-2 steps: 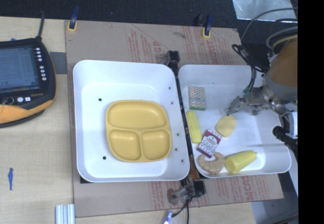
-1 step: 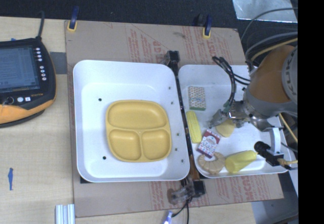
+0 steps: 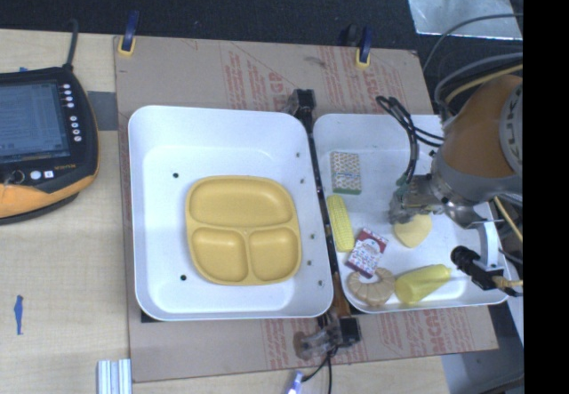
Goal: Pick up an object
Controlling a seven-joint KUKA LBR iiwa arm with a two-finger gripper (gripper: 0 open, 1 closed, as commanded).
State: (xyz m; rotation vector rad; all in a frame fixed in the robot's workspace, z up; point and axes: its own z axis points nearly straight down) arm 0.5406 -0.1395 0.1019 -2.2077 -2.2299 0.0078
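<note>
the hand [image 3: 411,205] is down in the right bin [image 3: 382,130], touching a pale yellow piece [image 3: 413,230]; cannot tell if it grips. left bin [image 3: 151,205] holds a yellow tray [image 3: 242,229].

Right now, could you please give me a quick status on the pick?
Gripper low in right bin, above pale yellow piece. Nothing seen held. Red packet close by.

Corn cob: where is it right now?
The corn cob lies in the right bin, along its left wall, below the patterned packet and left of the red-and-white packet.
</note>
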